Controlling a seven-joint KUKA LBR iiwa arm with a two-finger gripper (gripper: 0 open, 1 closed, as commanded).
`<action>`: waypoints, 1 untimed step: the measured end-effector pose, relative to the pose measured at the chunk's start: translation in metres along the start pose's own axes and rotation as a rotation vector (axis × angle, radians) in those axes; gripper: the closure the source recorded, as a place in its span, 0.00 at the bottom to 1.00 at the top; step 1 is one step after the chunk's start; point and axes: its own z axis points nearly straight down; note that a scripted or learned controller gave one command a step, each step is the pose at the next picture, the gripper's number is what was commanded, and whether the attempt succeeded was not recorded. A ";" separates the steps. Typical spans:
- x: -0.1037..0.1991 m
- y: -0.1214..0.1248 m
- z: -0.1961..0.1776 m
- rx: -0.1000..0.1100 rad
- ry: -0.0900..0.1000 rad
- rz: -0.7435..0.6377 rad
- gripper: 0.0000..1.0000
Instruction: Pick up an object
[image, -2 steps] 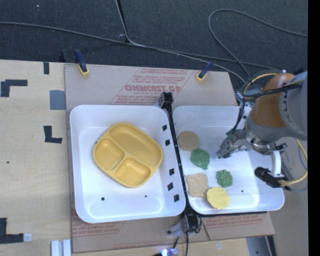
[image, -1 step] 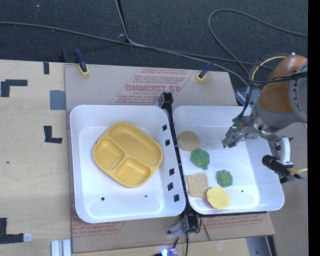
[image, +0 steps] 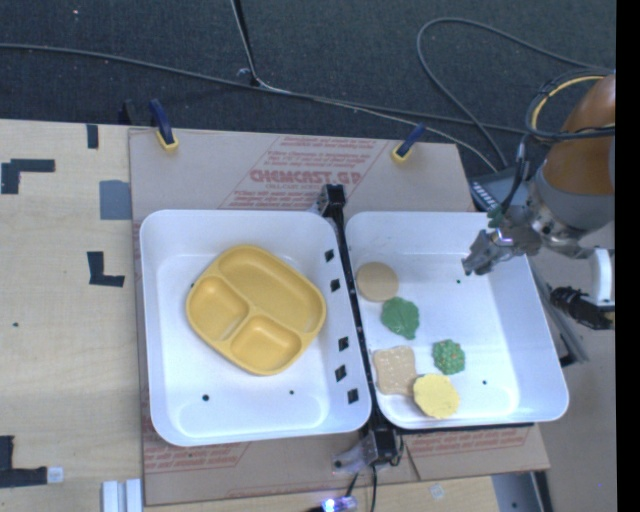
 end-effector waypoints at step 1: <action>0.000 0.001 -0.053 0.001 0.000 0.000 1.00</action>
